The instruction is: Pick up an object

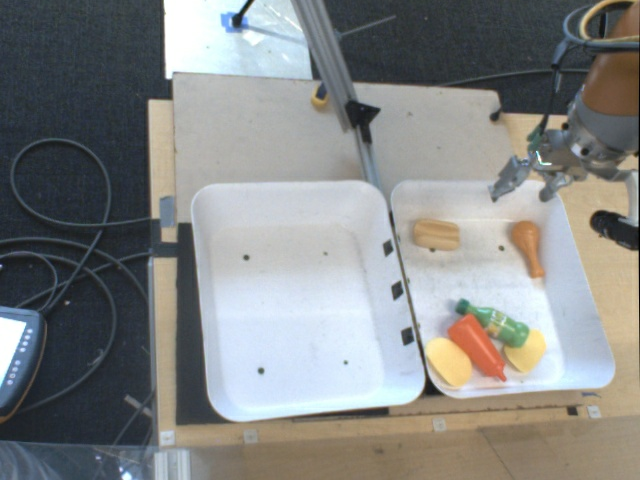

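Right white bin [575, 298] holds a tan bread roll [437, 234]; hand [528, 183] hovers spread wide, holding nothing.

Place: robotics lab
Signs: industrial arm [608, 88] over a table [260, 128] with two white bins [210, 268], loose cables [60, 228] on dark carpet [80, 58], control pendant [15, 353].

We see two white bins [290, 200], smooth plastic, slightly speckled. Toy carrot [478, 346], green bottle [495, 321], yellow pieces [449, 362], drumstick [529, 245] and bread roll [437, 234] look like smooth plastic, mildly glossy. Bench [250, 118] looks matt board; metal pole [325, 43] is dull grey; surrounding floor [80, 58] looks rough dark carpet.
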You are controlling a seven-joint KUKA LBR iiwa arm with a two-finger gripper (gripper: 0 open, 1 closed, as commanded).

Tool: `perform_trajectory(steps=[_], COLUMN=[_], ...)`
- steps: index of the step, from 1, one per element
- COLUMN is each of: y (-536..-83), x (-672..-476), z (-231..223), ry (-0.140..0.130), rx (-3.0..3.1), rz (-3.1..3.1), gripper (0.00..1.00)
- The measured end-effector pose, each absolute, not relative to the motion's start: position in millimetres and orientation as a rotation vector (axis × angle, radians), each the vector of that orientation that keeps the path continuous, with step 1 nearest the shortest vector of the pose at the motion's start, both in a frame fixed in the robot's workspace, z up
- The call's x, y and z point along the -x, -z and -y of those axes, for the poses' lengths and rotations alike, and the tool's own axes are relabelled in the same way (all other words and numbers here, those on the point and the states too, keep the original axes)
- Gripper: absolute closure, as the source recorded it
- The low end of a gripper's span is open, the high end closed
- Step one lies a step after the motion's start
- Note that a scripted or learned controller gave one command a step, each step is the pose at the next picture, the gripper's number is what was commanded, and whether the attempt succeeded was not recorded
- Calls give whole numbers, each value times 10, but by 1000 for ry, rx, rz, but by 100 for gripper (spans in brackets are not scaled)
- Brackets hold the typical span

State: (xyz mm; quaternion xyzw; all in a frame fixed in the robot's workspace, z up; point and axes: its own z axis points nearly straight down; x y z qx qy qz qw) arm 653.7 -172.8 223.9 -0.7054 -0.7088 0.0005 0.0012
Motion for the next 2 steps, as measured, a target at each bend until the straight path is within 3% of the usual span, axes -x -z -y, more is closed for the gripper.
perform_trajectory(steps=[1, 2], y=[-2269, -1791], x=[-6545, -6591], z=[1727, 1810], ry=[0, -2], rx=[2214, 2218], rz=[2231, 2224], gripper=[0, 0])
